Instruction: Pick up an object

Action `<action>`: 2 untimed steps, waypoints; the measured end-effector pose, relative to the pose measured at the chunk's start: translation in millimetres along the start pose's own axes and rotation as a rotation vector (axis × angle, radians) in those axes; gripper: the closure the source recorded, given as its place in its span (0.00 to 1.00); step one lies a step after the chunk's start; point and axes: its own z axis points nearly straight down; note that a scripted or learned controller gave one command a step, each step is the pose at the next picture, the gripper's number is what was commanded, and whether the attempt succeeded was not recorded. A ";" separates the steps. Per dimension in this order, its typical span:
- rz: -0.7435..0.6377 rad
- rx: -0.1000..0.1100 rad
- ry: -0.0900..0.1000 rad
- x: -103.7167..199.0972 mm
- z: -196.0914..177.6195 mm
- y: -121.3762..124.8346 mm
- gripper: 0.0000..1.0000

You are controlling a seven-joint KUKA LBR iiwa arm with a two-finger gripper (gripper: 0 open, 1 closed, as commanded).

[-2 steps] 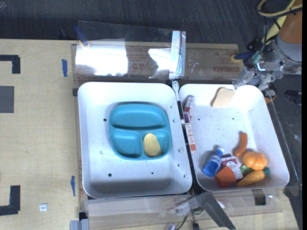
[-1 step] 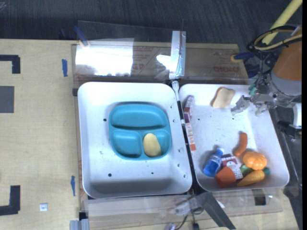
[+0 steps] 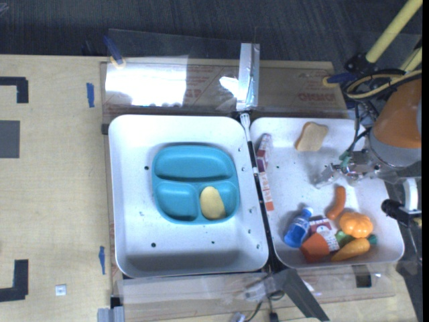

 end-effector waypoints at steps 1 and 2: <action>-0.056 -0.004 -0.005 -25.7 -73.2 -10.7 0.00; -0.059 -0.017 -0.009 -24.1 -56.5 -11.2 0.00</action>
